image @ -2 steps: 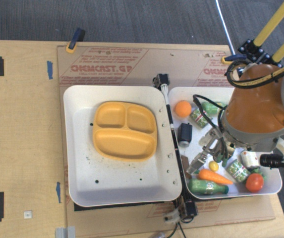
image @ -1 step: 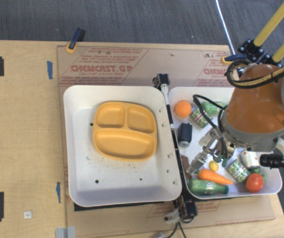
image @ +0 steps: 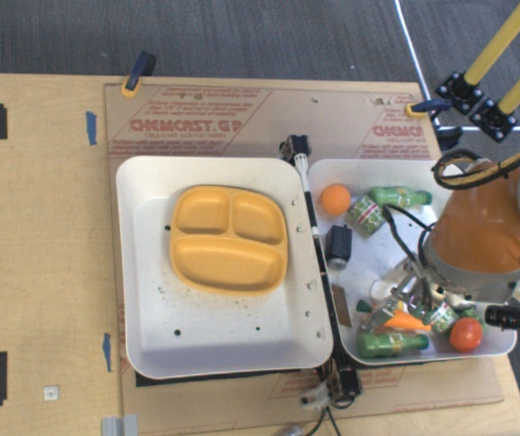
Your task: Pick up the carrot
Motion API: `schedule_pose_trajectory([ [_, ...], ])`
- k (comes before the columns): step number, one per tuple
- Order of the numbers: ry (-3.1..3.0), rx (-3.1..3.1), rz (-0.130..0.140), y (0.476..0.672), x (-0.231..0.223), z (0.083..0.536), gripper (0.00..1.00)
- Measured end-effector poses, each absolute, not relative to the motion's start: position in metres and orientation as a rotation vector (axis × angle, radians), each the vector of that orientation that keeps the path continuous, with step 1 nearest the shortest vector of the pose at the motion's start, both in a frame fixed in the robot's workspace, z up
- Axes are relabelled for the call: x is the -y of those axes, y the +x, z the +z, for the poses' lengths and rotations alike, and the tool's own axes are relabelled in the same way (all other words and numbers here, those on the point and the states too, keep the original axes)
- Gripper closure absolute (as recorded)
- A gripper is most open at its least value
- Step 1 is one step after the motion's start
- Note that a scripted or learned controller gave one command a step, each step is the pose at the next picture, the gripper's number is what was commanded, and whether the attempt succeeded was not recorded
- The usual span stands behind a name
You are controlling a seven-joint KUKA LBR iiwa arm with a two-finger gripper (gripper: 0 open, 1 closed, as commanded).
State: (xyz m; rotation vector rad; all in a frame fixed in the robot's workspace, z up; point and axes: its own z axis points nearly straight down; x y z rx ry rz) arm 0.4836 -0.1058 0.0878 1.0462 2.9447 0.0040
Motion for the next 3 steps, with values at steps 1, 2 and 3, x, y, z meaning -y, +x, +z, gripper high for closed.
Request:
schedule_pose_trajectory([
  [1, 1.209, -2.896, 0.002, 0.482, 0.085, 0.185, 0.00],
  [2, 0.777, -3.041, 0.001, 0.480, 0.096, 0.118, 0.00],
  [3, 0.356, -3.115, 0.002, 0.481, 0.044, 0.185, 0.00],
])
